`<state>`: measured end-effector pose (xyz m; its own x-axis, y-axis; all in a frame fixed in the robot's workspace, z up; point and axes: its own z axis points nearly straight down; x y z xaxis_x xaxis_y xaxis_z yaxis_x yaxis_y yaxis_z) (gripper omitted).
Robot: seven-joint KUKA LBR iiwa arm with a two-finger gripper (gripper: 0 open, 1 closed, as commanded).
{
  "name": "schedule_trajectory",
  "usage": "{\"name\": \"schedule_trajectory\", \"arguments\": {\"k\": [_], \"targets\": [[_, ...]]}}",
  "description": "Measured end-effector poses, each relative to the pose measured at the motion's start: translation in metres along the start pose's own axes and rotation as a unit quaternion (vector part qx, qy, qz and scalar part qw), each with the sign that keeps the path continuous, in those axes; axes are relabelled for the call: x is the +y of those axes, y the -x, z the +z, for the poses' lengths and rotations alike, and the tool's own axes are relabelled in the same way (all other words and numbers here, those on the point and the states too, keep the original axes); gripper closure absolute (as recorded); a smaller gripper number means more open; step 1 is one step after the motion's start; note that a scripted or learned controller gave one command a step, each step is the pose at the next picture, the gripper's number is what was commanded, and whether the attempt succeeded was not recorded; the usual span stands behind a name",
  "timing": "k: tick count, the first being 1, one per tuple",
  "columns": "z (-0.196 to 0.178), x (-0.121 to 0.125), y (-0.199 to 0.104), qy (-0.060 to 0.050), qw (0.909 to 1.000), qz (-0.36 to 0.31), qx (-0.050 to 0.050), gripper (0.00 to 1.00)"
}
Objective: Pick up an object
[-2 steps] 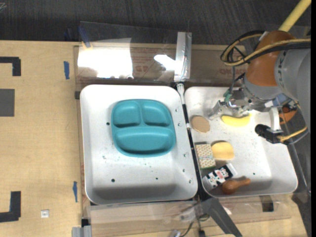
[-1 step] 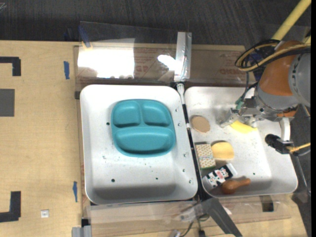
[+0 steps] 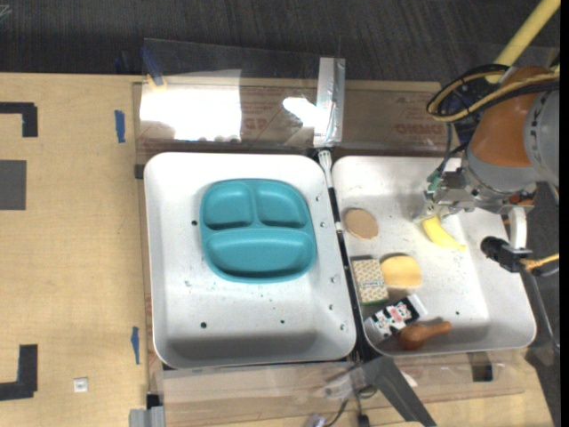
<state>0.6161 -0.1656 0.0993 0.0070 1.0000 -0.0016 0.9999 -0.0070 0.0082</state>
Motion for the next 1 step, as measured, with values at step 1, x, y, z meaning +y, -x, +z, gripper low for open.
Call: {"name": "schedule_trajectory", "arguments": {"k": [1], "targets": [[-0.0914, 0.0115, -0.0292, 0.0, 0.9972, 0.074, 0.0, 1.0]]}}
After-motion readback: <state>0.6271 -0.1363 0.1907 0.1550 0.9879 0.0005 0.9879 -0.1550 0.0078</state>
